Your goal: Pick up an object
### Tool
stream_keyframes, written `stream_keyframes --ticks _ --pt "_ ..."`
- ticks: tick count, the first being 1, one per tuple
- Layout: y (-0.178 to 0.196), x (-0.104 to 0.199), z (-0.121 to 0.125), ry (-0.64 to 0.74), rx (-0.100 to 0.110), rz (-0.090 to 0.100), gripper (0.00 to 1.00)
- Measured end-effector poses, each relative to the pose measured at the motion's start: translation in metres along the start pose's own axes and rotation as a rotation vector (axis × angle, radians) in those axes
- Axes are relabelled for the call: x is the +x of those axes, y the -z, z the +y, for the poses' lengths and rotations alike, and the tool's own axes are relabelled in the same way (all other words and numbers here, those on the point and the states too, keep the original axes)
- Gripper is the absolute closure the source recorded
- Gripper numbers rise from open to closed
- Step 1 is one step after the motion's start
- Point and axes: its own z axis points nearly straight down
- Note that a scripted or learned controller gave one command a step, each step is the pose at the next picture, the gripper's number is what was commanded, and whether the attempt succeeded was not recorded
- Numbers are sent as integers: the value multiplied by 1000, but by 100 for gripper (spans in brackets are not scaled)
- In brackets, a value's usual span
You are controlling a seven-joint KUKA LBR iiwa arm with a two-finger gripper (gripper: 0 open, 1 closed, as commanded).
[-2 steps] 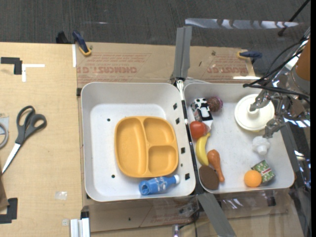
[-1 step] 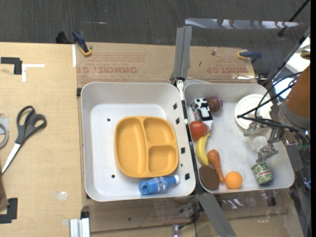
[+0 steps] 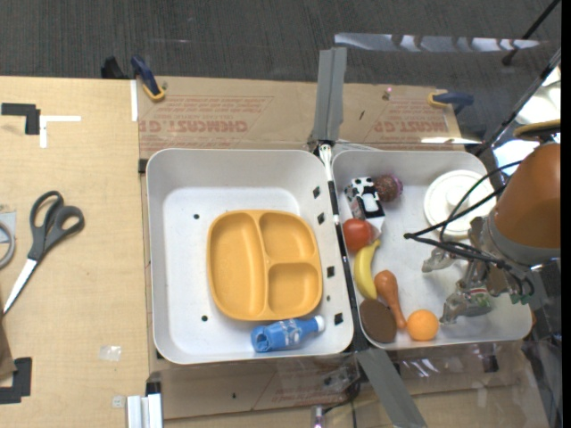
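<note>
The grey arm with its orange band (image 3: 535, 199) comes in from the right edge of the frame and bends down over the right-hand shallow white bin (image 3: 415, 157). Its pincer (image 3: 457, 283) hangs low in the lower right part of that bin, its two metal fingers (image 3: 437, 260) spread apart with nothing between them, so it is released. Thin black cables run across the bin toward the wrist.

Along the left side of the same bin lies a row of things: a dark reddish-purple round fruit (image 3: 388, 186) at the top, a small black-and-white block (image 3: 364, 196) just beside it, a red tomato-like ball (image 3: 357, 234) below, then a yellow banana (image 3: 365, 272), a brown-orange drumstick-shaped toy (image 3: 390, 292), a dark brown oval piece (image 3: 378, 321) and a small orange ball (image 3: 423, 325) near the lower rim. The orange ball lies near the pincer, to its lower left, apart from it. A round white plate (image 3: 451, 199) sits in the upper right of the bin.

The left-hand white bin (image 3: 169, 239) holds a yellow plastic tray with three compartments (image 3: 265, 264), and a blue plastic bottle (image 3: 285, 333) lies on its side just below the tray.

On the wooden desk (image 3: 71, 328) at the left of the frame lie black-handled scissors (image 3: 40, 234).
</note>
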Motion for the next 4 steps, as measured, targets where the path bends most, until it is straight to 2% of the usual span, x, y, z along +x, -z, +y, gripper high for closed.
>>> stream_keyframes --ticks 1,2,3,4 --pt "196 7 -44 -159 1 2 0" --pt "58 19 -41 -178 -1 6 0" --pt "-1 19 -41 -226 0 4 0" --pt "82 -94 -1 -469 1 3 0"
